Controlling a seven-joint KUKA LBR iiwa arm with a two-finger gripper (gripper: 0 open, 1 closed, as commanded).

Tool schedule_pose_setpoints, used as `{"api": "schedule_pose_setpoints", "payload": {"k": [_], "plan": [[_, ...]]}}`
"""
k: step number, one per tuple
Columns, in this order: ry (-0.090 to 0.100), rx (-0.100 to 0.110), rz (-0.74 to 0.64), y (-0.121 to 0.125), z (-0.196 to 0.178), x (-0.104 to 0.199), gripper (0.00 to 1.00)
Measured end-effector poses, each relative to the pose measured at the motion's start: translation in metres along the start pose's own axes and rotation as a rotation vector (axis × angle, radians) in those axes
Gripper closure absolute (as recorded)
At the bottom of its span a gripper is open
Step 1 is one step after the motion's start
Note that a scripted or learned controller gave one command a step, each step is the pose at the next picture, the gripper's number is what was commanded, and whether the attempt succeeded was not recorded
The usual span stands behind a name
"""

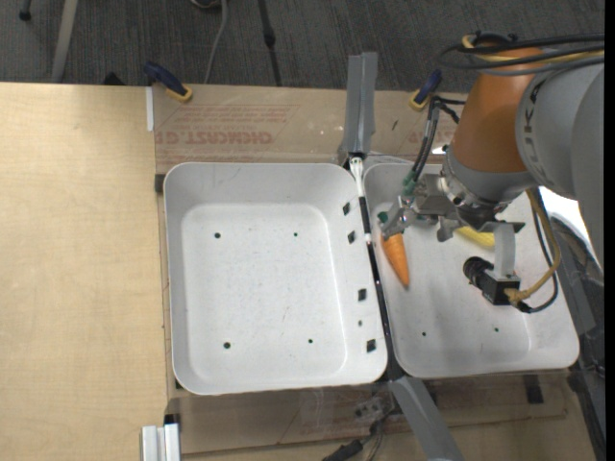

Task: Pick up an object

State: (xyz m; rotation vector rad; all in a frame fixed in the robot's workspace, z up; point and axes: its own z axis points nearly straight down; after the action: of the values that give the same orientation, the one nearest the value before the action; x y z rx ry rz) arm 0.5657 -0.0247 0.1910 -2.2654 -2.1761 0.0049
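Observation:
An orange toy carrot [396, 258] with a green top lies in the right bin [461, 349], close to that bin's left wall. A yellow object [477, 236] lies just right of it, partly hidden under the arm. My gripper [459, 221] hangs over the upper part of the right bin, between the carrot and the yellow object. The wrist blocks the view of what is beneath it. I see nothing held.
The left bin [192, 286] lies beside the right one, with a grey rail [361, 113] at the seam behind them. Cables and a black fitting [485, 281] hang off the wrist over the right bin. Bare wooden bench [77, 257] lies to the left.

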Motion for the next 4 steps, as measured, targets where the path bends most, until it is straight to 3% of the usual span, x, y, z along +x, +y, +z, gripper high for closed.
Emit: {"api": "schedule_pose_setpoints", "payload": {"k": [1,2,3,4], "plan": [[0.000,0.001,-0.083,0.017,0.084,-0.072,0.00],[0.002,0.001,-0.136,-0.083,0.101,-0.144,0.00],[0.002,0.000,-0.166,-0.021,0.100,-0.080,0.00],[0.000,-0.002,-0.150,0.088,0.099,-0.121,0.00]]}}
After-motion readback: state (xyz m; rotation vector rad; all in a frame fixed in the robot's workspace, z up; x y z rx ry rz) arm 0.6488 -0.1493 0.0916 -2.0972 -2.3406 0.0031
